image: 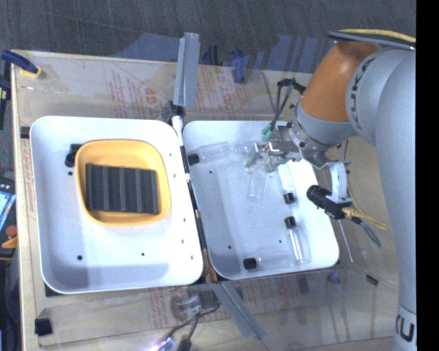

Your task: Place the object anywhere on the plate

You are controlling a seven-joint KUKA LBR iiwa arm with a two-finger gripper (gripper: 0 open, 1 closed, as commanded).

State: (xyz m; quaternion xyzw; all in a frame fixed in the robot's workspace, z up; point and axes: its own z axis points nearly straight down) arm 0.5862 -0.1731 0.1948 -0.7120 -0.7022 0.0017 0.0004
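Lettering stays unreadable; we are seeing the gripper [262,154] hovering over the right bin [227,248], jaw state impossible to tell, yellow plate [123,181] lying in the left bin [55,263].

My bench [95,93] is a pale board with faint red print. Two shallow white bins sit directly on it, side by side. The left bin [51,254] lies toward the bench's left edge; the right bin [227,247] sits just beside it, their inner rims nearly touching. Blue clamps [23,62] grip the bench's far left corner.
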